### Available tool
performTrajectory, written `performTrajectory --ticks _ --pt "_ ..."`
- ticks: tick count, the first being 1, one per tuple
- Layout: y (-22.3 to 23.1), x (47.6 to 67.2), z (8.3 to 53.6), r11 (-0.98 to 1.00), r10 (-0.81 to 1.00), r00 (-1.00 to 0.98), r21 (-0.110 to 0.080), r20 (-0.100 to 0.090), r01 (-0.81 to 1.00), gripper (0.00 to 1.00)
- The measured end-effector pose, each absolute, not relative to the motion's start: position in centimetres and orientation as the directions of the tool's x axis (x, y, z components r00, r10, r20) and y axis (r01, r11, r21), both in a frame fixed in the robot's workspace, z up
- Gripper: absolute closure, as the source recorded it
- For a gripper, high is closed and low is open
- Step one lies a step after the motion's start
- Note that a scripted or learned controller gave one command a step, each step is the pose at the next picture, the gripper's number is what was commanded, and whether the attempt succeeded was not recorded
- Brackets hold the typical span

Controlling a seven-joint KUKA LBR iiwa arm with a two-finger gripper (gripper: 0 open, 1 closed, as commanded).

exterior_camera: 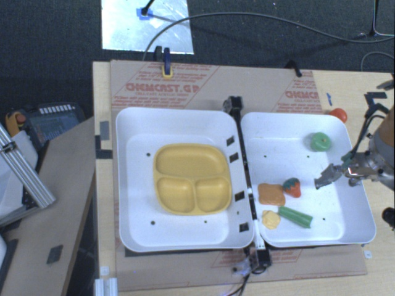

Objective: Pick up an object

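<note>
Toys cluster at six o'clock in the right bin (355, 224): strawberry (292, 187), toast slice (271, 194), green bean pod (295, 216), yellow piece (270, 219); all look light, rigid, pinchable across their width. Hand (326, 179) hovers at three o'clock, grip unclear, holding nothing. Yellow divided tray (188, 177) sits in the left bin (133, 165).

Arm (382, 165) cut off at right edge; hand (327, 177) blurred

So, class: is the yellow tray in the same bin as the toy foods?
No: the yellow tray lies in the left bin, while the toy foods lie in the right bin.
</note>
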State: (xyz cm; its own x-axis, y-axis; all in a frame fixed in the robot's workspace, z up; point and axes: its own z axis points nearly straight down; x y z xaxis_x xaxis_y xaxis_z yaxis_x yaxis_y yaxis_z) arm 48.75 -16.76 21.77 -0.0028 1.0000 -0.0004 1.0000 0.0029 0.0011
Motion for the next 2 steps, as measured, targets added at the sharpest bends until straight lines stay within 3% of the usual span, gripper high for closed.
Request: performTrajectory --ticks 2 --pt "-17.5 50.2 12.2 0.001 1.0 -0.001 -0.003 0.001 1.0 0.0"
